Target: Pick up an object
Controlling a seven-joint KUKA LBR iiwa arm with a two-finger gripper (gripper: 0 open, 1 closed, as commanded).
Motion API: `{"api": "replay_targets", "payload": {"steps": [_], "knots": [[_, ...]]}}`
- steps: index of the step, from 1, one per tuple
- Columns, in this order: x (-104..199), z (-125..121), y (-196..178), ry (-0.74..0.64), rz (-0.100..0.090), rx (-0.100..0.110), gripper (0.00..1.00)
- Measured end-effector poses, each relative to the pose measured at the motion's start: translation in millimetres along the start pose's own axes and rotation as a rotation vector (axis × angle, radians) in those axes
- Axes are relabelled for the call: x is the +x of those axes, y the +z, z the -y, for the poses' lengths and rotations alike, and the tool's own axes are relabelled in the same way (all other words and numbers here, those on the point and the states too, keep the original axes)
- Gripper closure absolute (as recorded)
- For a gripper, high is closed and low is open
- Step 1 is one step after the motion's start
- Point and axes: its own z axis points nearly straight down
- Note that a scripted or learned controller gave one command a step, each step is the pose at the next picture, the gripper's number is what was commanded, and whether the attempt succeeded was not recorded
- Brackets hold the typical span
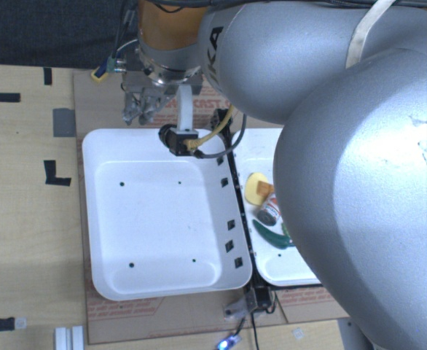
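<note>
My gripper hangs under the orange wrist band at the top of the view, over the far rim of the left white bin and the cardboard behind it. No object shows in it. In the right bin, a yellow piece, a small red and white item and a dark green curved item lie close together near the left wall. The grey arm hides most of that bin.
A black cable and connector dangle over the left bin's far edge. A black clip strip runs between the two bins. Black tape marks lie on the bench at left.
</note>
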Motion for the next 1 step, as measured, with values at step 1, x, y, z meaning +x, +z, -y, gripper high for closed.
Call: {"api": "replay_targets", "payload": {"steps": [1], "knots": [[-2.1,-29.9,50.2,0.002,0.007,0.010,1.00]]}}
